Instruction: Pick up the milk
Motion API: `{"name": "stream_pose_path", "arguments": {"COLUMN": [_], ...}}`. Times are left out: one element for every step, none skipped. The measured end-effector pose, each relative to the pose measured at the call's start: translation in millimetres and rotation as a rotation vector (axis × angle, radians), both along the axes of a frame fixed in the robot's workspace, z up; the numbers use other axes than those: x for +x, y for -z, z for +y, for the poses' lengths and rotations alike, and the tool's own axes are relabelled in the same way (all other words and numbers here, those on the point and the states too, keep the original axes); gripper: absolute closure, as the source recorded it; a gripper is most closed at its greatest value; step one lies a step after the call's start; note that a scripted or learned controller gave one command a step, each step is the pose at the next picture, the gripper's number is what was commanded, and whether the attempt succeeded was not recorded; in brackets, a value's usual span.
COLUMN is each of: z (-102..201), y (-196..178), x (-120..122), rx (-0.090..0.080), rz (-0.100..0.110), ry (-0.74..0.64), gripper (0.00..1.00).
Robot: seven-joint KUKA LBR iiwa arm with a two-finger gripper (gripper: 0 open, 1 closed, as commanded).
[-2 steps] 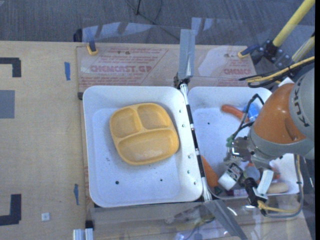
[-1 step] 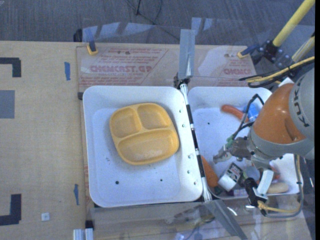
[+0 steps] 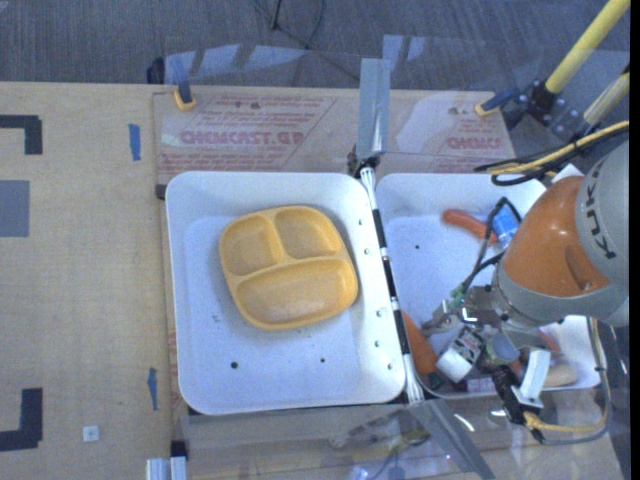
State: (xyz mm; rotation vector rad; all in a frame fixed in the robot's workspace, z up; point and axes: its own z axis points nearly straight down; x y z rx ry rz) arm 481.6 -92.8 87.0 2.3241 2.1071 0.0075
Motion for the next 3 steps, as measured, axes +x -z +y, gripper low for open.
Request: {"name": "stream_pose_path", "arguments": {"z": [0.7, 51.6, 86.4], "y": [-9.5, -324.1, -251.4], "x": [0.4, 29.5, 48.8], "rx": [0.002, 0.000, 0.000], "rz": [-0.001, 0.008, 0.009], "ry": [0.001, 0.318, 0.106], "gripper": [1.00, 1.00, 1.00]}}
